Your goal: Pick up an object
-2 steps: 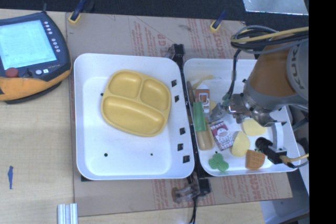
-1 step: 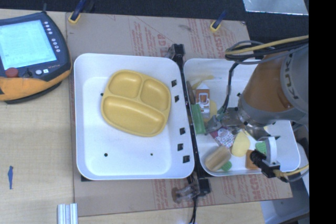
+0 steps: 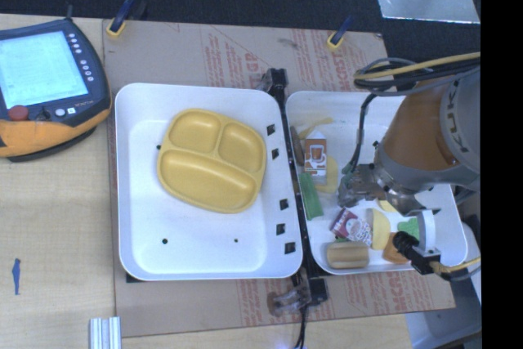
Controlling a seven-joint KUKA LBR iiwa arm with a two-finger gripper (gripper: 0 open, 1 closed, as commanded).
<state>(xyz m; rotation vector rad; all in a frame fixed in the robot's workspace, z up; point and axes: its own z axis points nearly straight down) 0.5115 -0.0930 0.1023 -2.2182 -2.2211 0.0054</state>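
Observation:
The right bin (image 3: pixel 343 106) holds several small items: a brown-and-white carton (image 3: pixel 315 156), a green stick (image 3: pixel 310 195), a red-and-white packet (image 3: pixel 350 225), a tan bread roll (image 3: pixel 347 255), and yellow pieces (image 3: pixel 381 225) beside an orange-and-green one (image 3: pixel 398 245). My gripper (image 3: pixel 357 190) hangs low over the middle of this bin, just above the red-and-white packet, with the arm's orange band (image 3: pixel 418 135) behind it. The wrist hides the fingertips.
The left bin (image 3: pixel 139 241) carries a yellow divided plate (image 3: pixel 212 159). A teach pendant (image 3: pixel 45 86) lies on the bench at far left. Black clips (image 3: pixel 288 200) run along the divider between the bins. Cables (image 3: pixel 409 65) loop over the arm.

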